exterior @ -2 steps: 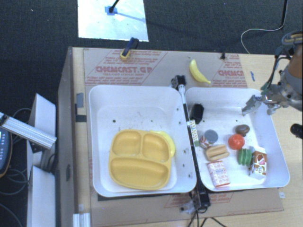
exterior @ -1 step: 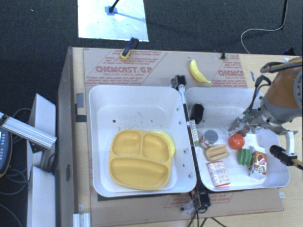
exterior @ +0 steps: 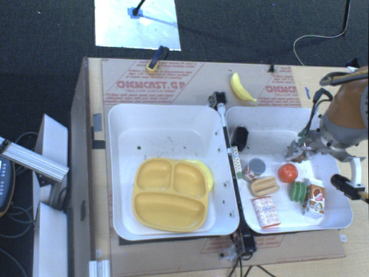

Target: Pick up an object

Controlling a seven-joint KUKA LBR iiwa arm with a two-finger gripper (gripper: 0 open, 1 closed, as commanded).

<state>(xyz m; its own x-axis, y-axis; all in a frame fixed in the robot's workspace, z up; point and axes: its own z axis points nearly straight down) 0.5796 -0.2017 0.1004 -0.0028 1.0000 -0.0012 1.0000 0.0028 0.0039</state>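
Bench [exterior: 173, 77] covered in brown printed paper; two white bins side by side on it: left bin [exterior: 167, 120], right bin [exterior: 271, 120]. Banana [exterior: 241, 88] lies behind right bin.

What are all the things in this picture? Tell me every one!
Bins: two, white, side by side on the bench.
Divided plate: one, yellow, left bin.
Banana: one, yellow, on the bench behind the right bin.
Tomato: one, red, right bin.
Hot dog: one, tan, right bin.
Red-and-white packet: one, right bin front.
Green item: one, right bin.
Small carton: one, white and orange, right bin.
Black item: one, right bin back.
Arm: one, grey and orange, right side.
Gripper: one, over right bin.
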